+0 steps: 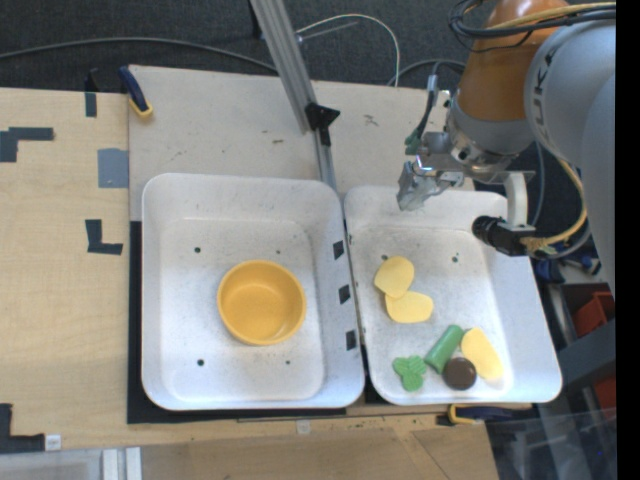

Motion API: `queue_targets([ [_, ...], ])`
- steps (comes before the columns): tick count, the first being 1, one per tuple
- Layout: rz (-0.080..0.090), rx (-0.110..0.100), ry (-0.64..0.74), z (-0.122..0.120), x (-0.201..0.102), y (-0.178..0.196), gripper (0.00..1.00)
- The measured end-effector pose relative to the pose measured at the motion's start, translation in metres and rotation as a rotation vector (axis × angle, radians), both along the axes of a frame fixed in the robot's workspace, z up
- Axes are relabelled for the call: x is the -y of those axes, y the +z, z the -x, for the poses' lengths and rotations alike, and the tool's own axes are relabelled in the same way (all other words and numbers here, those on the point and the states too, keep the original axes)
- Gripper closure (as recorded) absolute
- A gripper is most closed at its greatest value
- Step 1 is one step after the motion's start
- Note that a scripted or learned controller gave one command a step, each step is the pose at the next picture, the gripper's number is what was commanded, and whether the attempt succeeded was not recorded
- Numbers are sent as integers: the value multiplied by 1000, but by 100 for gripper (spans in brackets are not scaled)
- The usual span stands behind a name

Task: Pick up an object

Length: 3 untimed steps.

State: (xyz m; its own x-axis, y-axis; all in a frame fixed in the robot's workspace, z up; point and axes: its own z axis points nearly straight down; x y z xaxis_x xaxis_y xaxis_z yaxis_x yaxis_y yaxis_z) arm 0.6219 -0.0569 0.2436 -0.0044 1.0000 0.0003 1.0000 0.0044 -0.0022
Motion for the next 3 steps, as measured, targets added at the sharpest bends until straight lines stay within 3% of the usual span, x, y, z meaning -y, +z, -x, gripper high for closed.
queue_targets([
  [3, -2, 0, 2, 30, -152, -15, 100],
])
